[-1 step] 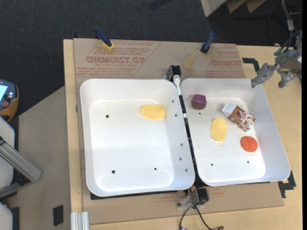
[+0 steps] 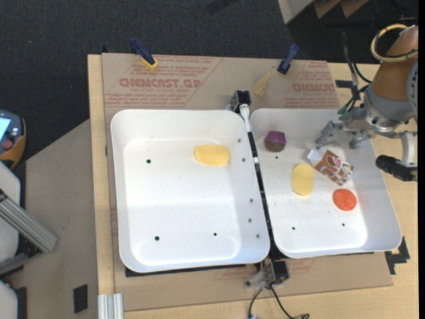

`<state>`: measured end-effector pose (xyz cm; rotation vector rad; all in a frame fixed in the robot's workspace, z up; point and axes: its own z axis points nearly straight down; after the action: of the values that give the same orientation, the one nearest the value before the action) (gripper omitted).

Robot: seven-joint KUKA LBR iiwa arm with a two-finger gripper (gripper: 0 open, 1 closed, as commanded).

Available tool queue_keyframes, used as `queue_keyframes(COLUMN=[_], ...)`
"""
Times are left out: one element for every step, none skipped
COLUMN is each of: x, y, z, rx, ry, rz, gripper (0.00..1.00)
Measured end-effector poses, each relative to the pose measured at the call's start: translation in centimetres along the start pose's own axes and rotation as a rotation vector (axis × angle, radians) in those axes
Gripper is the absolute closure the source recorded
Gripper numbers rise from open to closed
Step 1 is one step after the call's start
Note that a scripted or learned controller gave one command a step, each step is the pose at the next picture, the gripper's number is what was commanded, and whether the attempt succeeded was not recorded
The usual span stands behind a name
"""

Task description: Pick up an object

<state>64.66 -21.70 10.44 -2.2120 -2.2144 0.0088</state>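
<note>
The right bin (image 2: 378,226) holds a purple lump (image 2: 275,140) at its back left, a yellow oval piece (image 2: 303,179) in the middle, a brown-and-white packet (image 2: 333,167) and an orange-red disc (image 2: 344,199). Another yellow oval (image 2: 212,155) lies in the left bin (image 2: 126,198), toward its back. My gripper (image 2: 340,137) hangs over the back right part of the right bin, just behind the packet. It is open, its grey fingers (image 2: 325,137) spread apart, and nothing sits between them.
The bins rest on a cardboard sheet (image 2: 172,78) held by blue clamps (image 2: 143,53) at its far edge. A black divider strip (image 2: 255,171) runs between the bins. The arm's orange band (image 2: 392,78) and cables rise at the right.
</note>
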Motion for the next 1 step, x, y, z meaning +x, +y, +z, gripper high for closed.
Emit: queue_keyframes(x=[5.17], y=[-5.67], z=[2.17], rx=[-0.007], ry=[0.000], rz=[0.001], gripper=[0.00])
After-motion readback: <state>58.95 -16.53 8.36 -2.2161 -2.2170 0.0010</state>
